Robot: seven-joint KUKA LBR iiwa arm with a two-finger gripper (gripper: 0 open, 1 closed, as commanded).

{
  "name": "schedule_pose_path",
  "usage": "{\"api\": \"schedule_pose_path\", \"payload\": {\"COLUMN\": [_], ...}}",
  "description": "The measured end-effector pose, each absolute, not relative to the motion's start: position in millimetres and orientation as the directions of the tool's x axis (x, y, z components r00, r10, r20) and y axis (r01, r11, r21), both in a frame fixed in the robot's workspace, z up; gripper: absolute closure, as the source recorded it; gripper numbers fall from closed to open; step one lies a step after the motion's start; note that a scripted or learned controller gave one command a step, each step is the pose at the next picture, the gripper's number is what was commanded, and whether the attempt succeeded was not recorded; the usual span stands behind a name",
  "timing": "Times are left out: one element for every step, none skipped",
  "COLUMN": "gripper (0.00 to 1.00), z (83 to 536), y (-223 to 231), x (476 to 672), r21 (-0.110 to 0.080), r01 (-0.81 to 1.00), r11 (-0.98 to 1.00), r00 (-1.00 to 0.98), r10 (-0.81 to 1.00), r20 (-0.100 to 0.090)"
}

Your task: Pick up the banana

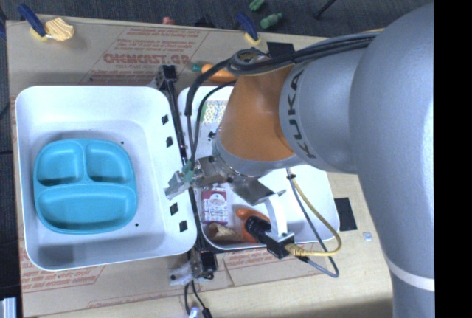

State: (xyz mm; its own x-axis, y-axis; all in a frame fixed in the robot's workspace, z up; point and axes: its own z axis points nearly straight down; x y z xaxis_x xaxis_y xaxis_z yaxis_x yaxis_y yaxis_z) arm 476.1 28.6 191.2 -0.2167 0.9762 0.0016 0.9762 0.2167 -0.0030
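Your arm [354,110] reaches in from the right of the frame and hangs over the right bin [313,198], its orange band [254,117] hiding most of that bin's floor. The hand [221,187] sits low over the bin's left side, near the centre of the frame. From above the wrist covers it, so you cannot tell whether it is released or clenched, and nothing can be seen gripped in it. Just below the hand in the frame lie a red and white packet [214,206], an orange item [249,219] and, against the bin's lower wall, a brownish curved piece [223,234]. That last piece is the likeliest banana, but it is partly hidden and the identification is a judgement only. If it is correct, the banana lies just below the hand in the frame, close beside the packet, with its long axis running roughly left to right along the lower wall. The coming move would therefore need a short shift toward the lower edge of the frame, with the hand closing across that axis. The left bin [29,161] holds a blue divided plate [85,187] and plays no part. The counter [110,51] shows at upper left.
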Motion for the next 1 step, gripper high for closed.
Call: {"api": "schedule_pose_path", "payload": {"gripper": [0.00], "z": [92.6], "y": [113.1], "x": [511.0], "r21": [0.000], "r01": [0.834], "r11": [0.552], "r00": [-0.552], "r10": [0.834], "r20": [0.001]}}
